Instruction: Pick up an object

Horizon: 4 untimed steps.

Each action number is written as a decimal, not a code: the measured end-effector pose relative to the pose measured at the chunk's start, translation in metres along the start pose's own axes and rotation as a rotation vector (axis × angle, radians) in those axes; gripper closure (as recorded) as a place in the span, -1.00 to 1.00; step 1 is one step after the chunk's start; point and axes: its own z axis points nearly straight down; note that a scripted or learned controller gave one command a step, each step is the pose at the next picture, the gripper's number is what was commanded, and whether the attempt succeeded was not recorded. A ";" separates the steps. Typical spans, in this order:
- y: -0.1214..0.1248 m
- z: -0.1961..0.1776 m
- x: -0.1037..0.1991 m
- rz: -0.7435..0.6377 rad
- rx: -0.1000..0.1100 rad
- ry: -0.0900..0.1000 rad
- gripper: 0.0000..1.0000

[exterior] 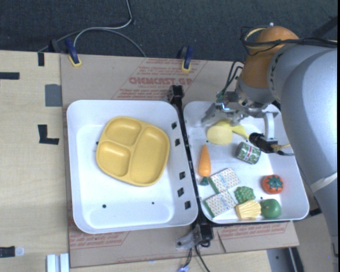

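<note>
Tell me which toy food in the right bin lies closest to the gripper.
The pale yellow lemon-like piece, just below the gripper at the right bin's far end. The carrot, can and tomato all lie farther toward the near edge.

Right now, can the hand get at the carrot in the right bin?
Probably yes. The carrot lies uncovered near the right bin's left wall, apart from the lemon. The hand hovers just above it in view; the wall may crowd one side.

"CHEMCAST" on the cardboard sheet (158,78)
</note>
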 end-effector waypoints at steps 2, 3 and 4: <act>-0.071 0.014 -0.074 0.003 0.010 0.000 -1.00; -0.120 0.013 -0.025 0.002 0.010 0.003 -1.00; -0.115 -0.002 -0.023 0.000 -0.001 0.005 1.00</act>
